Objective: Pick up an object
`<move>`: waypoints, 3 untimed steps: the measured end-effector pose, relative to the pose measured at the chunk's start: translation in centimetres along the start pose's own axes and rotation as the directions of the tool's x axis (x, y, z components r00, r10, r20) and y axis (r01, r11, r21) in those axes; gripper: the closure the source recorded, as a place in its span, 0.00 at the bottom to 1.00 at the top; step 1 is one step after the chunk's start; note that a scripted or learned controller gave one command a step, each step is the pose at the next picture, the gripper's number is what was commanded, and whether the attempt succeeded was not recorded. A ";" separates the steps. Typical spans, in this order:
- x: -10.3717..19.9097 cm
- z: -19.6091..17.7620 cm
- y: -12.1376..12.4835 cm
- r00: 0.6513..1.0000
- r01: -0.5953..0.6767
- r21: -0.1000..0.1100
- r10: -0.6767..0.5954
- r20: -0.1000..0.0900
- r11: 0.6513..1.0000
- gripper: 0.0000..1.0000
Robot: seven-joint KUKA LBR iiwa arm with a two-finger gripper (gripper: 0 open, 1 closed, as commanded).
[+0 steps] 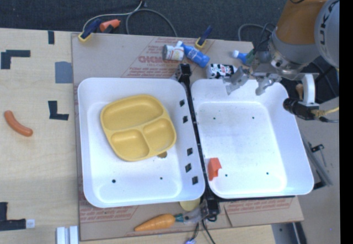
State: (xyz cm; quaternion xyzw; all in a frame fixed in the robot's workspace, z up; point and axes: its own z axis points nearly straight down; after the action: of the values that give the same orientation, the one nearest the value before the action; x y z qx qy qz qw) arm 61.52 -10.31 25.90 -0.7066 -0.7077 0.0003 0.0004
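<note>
Jaws (pixel 248 84) spread apart, nothing between the fingers, hanging over the far rim of the right bin (pixel 287 127).

Camera view: we see one candidate in that bin, a small orange block (pixel 214 168) lying at the near-left corner, close against the dividing wall. Well apart from the jaws, diagonally across the bin floor.

Handling, our guess: small, rigid, light, probably plastic or foam. Shouldn't crush or slip much. Best to pinch it across the short sides from above; the wall just beside it leaves little room for a finger on that side, so we'd turn the jaws parallel to the wall.

Left bin (pixel 94 144) holds a yellow divided plate (pixel 138 126): wide, shallow, hard to pinch except at the rim. Worse pick.

Arm (pixel 306 11) comes in from the right, orange band above the wrist, wrist pointing down and tilted toward the bin's far edge. Needs a long traverse to the near-left corner before descending.

Carrot (pixel 155 222) and a bottle (pixel 187 52) lie on the surface outside the bins.
</note>
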 end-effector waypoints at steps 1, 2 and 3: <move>0.0 13.9 -2.6 1.000 -0.002 0.016 0.002 -0.002 1.000 0.00; 0.5 15.8 3.8 1.000 0.002 -0.004 -0.002 0.001 1.000 0.00; -3.1 17.4 5.4 1.000 -0.002 -0.001 0.002 -0.001 1.000 0.00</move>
State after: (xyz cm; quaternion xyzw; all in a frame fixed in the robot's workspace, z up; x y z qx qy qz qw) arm 66.91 -13.44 8.45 -0.7071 -0.7071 -0.0007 0.0003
